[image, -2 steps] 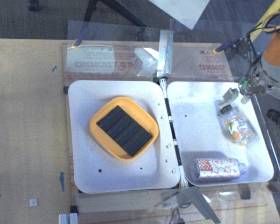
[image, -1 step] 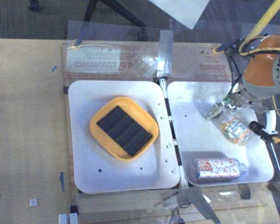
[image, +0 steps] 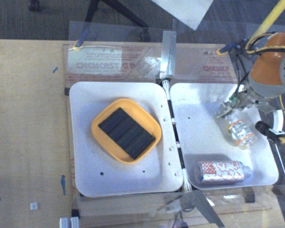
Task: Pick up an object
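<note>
Camera view: light wood bench (image: 23, 127) fills the left and bottom of the picture, with small blue marks on it. At the top, dark grey floor (image: 237, 30) with the black legs and casters of an office chair (image: 92, 4), and a white sheet (image: 183, 1) lying at a slant near top centre. Behind the bins, a clear plastic panel (image: 111, 63) with faded red lettering runs across the bench; a metal bracket (image: 168, 53) stands upright at its middle, over the seam between the bins.

Left bin (image: 83, 175): shallow, white, rounded corners, a few small dark holes in its floor. In it sits a yellow-orange tray (image: 102, 137), turned at an angle, with a black ribbed pad (image: 126, 133) inside it.

Right bin (image: 194, 127): same white shell, touching the left bin along a row of fasteners. A red-and-white patterned tube (image: 222, 171) lies on its side along the near wall, cap end toward the right. A small clear crinkled packet (image: 240, 132) with orange specks lies in the right half, well apart from the tube.

The arm enters from the right, orange band (image: 270, 65) high up, yellow and blue cables above it. The gripper (image: 226, 109) is low over the far right part of the right bin, just beside the packet on its upper left. Fingers are small and blurred against the white floor: cannot tell how far apart they are, and nothing can be seen held between them.
</note>
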`<state>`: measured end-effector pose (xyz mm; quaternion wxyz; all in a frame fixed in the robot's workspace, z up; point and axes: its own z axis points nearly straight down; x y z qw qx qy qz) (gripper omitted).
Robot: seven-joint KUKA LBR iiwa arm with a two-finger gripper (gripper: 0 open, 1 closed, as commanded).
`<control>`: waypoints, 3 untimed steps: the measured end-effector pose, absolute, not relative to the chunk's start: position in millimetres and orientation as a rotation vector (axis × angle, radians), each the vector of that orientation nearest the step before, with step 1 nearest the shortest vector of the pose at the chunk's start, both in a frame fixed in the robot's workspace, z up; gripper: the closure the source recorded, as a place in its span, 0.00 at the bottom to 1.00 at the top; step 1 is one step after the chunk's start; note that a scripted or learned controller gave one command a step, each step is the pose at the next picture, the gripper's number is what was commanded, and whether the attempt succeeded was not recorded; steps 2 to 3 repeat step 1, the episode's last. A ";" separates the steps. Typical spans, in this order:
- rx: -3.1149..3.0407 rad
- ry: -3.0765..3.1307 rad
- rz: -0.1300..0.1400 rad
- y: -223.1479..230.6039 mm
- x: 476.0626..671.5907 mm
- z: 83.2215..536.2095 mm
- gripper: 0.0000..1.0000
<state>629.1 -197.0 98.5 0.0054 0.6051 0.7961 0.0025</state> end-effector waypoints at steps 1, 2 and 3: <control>1.766 2.595 0.002 -122.4 668.0 184.8 1.00; 1.766 2.595 0.002 -122.4 668.0 184.8 1.00; 1.766 2.595 0.002 -122.4 668.0 184.8 1.00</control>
